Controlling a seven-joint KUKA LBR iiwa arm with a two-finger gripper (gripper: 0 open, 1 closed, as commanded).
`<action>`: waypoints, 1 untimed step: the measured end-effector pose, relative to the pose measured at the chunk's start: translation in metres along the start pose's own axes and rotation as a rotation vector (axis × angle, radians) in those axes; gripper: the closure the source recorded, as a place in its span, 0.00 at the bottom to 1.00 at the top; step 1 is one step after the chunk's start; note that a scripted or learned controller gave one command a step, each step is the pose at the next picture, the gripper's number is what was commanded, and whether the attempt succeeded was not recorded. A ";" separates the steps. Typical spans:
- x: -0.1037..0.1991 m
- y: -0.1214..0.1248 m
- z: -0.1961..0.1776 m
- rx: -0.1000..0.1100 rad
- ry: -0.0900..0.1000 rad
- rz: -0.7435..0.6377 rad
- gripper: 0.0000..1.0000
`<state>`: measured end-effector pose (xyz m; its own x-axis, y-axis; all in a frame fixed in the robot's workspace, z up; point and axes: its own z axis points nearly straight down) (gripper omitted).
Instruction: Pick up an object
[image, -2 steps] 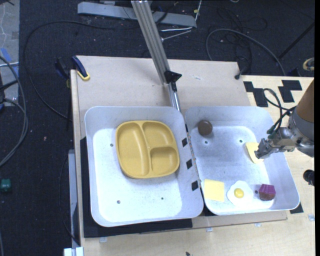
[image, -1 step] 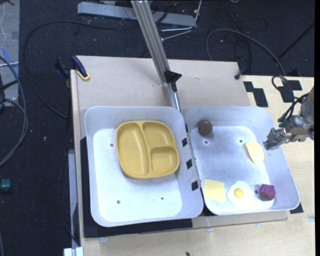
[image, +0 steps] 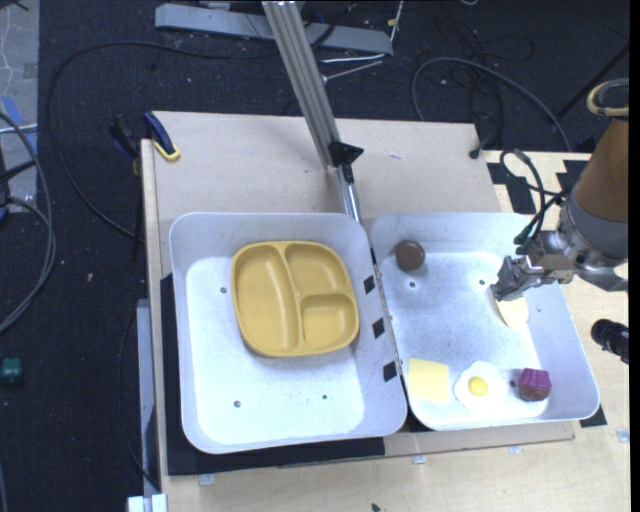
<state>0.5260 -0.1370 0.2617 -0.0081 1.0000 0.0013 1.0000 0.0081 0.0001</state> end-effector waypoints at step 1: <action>0.049 -0.009 0.017 0.003 0.000 0.001 1.00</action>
<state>0.5161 -0.0882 0.2452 -0.0070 1.0000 0.0017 1.0000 0.0070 -0.0024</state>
